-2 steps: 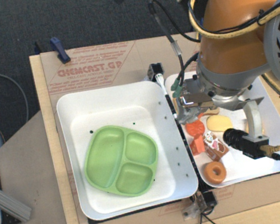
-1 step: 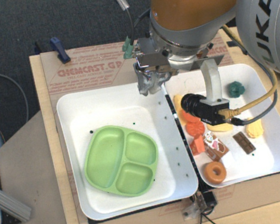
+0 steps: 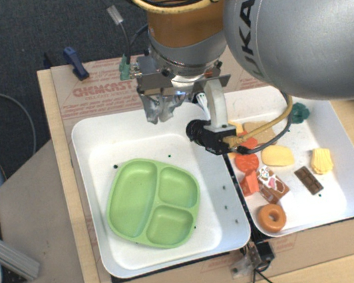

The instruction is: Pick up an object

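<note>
Counter (image 3: 80,208): brown board carrying two shallow white plastic bins side by side.

Left bin (image 3: 92,159): one light-green three-compartment plastic plate (image 3: 152,203), lying flat, nothing in its compartments.

Right bin (image 3: 340,142): seven small toy foods clustered toward its left side:
- one orange ring doughnut (image 3: 271,218)
- one yellow oval piece (image 3: 277,155)
- one yellow ridged piece (image 3: 321,161)
- one dark brown bar (image 3: 308,180)
- one red round piece (image 3: 246,161)
- one red-orange block (image 3: 249,184)
- one brown-and-white piece (image 3: 271,185)

One teal item (image 3: 299,111) at the far edge.

Hand (image 3: 164,109): grey, above the left bin's far edge; opening and contents cannot be told.
</note>
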Robot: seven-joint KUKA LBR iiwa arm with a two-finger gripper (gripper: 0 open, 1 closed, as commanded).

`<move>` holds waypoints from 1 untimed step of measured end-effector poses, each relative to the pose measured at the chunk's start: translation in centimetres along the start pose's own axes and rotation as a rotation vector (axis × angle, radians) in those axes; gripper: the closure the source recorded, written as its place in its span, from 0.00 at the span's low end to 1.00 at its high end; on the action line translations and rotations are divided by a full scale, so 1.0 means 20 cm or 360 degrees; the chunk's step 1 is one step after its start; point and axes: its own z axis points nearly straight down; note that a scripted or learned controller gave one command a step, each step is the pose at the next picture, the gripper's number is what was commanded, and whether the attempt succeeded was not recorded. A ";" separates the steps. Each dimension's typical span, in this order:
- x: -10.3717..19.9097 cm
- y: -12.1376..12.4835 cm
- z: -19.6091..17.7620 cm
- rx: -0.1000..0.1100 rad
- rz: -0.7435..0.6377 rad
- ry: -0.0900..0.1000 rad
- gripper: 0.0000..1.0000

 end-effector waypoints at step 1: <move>0.14 -0.29 -0.64 -0.0033 -0.0007 0.0018 1.00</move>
